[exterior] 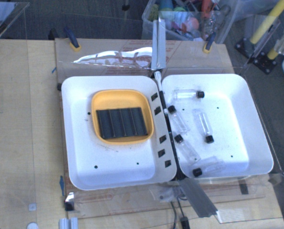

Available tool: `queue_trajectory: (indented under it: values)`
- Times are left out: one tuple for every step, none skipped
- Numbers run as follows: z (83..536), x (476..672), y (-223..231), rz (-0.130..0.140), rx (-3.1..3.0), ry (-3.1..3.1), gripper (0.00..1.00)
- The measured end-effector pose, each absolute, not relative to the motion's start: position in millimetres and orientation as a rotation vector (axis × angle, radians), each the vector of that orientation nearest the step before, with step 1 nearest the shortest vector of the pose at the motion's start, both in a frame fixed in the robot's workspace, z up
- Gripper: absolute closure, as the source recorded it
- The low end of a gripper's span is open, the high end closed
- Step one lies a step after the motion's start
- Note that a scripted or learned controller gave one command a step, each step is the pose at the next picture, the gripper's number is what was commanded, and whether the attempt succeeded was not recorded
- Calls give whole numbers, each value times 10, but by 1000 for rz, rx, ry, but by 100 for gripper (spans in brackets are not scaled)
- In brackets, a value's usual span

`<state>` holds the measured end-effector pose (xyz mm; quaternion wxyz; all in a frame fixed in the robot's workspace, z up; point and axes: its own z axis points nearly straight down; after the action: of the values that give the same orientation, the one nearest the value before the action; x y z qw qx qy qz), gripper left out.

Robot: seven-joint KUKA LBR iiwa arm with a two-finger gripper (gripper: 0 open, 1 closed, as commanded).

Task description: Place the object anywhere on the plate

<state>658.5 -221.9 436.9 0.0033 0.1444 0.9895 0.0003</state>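
Note:
A yellow rounded-square plate (99,101) lies in the left white bin (79,161). On the plate's near half a dark grey ribbed slab (121,123) lies flat and reaches over the plate's front rim. The right white bin (237,128) holds several clear vials with black caps. One vial (189,95) is at the back, one (204,125) in the middle, and one (208,166) at the front edge.
Black clips (162,138) line the ridge where the two bins meet. An upright metal post (158,42) stands behind that ridge. A clear tub of colourful items (189,8) sits at the back right. Bare wooden bench (22,128) stretches to the left.

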Motion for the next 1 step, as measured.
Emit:
queue_trajectory:
  values:
    - [4270, 6549, -2223, 2, -142, 3133, 100]
